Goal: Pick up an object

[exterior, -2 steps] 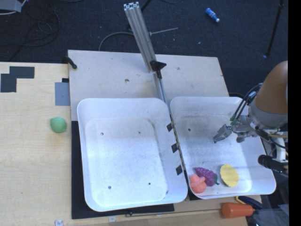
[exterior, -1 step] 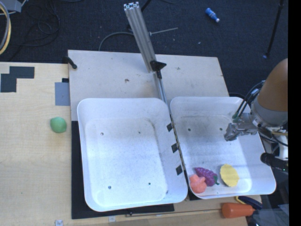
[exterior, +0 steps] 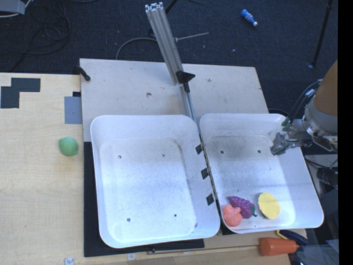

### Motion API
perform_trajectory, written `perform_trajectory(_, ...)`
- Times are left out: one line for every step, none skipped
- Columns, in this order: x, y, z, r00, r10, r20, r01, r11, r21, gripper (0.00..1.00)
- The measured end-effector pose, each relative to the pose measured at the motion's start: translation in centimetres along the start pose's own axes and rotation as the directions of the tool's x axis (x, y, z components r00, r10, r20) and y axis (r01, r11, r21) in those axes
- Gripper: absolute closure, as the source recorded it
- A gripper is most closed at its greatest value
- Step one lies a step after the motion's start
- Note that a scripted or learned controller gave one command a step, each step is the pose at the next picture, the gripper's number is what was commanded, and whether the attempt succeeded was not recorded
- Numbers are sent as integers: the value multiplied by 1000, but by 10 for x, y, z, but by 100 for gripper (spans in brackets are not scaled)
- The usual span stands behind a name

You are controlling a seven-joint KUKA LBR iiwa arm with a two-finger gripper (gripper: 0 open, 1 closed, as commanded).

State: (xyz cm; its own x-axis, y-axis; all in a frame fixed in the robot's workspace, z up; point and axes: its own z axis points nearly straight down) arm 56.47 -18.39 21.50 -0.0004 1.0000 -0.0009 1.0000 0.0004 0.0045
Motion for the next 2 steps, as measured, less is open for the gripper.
perform_trajectory(0,0,-26,1000,1,0,-1,1000,2,100)
perform_trajectory(48,19,-26,1000,-3,-2,3,1000,5,100)
